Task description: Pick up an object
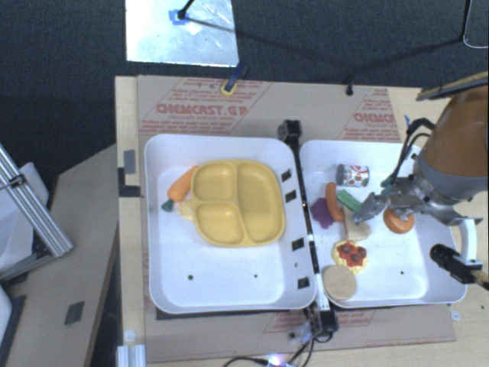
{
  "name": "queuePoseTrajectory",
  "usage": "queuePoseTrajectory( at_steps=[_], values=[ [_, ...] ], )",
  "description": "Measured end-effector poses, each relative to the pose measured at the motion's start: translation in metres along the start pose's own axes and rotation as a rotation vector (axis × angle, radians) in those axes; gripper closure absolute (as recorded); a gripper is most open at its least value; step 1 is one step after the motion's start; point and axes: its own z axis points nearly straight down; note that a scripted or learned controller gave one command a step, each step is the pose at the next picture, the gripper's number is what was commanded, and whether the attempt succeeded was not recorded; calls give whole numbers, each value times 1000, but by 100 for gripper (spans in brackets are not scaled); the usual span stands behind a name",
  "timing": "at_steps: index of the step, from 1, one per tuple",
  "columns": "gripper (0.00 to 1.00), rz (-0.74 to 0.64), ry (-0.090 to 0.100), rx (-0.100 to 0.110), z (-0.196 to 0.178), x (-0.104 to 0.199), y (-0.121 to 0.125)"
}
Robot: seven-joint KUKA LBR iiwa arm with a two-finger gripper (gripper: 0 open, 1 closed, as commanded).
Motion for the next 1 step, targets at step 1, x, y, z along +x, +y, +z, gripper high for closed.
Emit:
queuePoseTrajectory(
  at_steps=[1],
  values=[
    [0, -2, -2, -12, -6, 0, 3]
  ],
)
